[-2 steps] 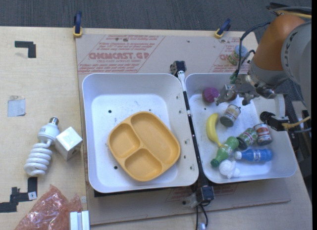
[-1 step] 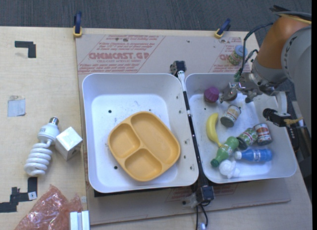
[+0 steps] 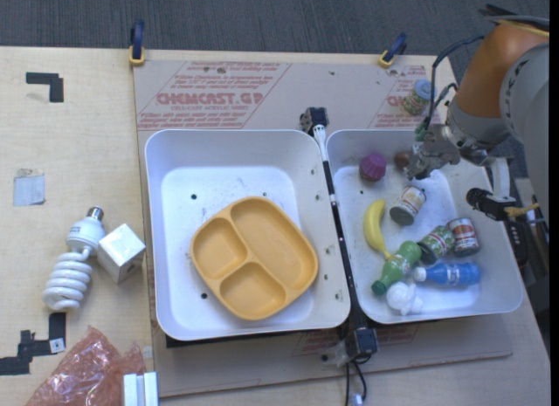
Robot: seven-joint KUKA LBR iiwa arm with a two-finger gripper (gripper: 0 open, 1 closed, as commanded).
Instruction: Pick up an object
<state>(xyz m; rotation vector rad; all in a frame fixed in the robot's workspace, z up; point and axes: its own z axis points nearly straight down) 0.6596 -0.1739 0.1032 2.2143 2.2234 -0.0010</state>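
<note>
So the tool (image 3: 423, 161) hangs at the right bin's (image 3: 498, 304) 12 o'clock edge, can't tell its state. Just below sits a jar (image 3: 407, 204), purple ball (image 3: 373, 167) at its 10 o'clock, banana (image 3: 376, 226) at 8.

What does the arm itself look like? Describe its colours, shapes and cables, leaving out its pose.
The arm is built of rounded, smooth light-grey segments, with a broad glossy orange band above the wrist. Below that sits a darker metallic wrist block leading to the gripper, which looks dark grey. Thin black cables loop beside the orange band. No markings are readable.
</note>
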